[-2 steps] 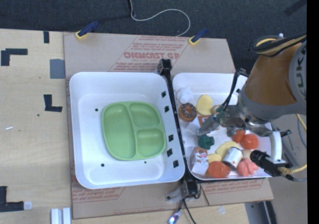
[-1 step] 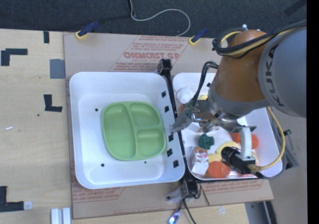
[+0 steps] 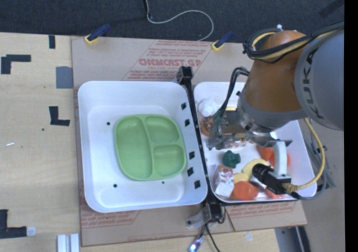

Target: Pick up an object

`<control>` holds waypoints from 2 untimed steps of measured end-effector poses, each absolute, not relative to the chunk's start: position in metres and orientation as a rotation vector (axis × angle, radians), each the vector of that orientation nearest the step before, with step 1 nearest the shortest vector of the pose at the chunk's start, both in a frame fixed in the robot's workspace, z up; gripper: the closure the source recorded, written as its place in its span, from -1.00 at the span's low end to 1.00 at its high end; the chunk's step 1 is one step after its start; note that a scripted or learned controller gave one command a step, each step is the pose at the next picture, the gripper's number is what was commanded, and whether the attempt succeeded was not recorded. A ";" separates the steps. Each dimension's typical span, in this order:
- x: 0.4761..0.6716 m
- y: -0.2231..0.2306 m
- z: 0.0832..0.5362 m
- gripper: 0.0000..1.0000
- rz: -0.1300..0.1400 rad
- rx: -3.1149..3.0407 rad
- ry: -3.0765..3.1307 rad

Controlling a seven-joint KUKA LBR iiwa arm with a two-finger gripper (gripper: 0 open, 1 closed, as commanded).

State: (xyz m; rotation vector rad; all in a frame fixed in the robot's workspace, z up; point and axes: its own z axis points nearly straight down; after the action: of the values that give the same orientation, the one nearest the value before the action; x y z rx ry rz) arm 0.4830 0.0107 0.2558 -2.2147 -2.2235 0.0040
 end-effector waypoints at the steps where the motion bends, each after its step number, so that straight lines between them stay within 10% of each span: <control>1: 0.484 0.038 0.179 1.00 0.011 -2.215 -2.218; 2: 0.484 0.065 0.229 1.00 -0.003 -2.216 -2.227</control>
State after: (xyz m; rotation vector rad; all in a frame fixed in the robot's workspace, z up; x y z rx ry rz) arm 0.4836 0.0649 0.2293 -2.2163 -2.2265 -0.0029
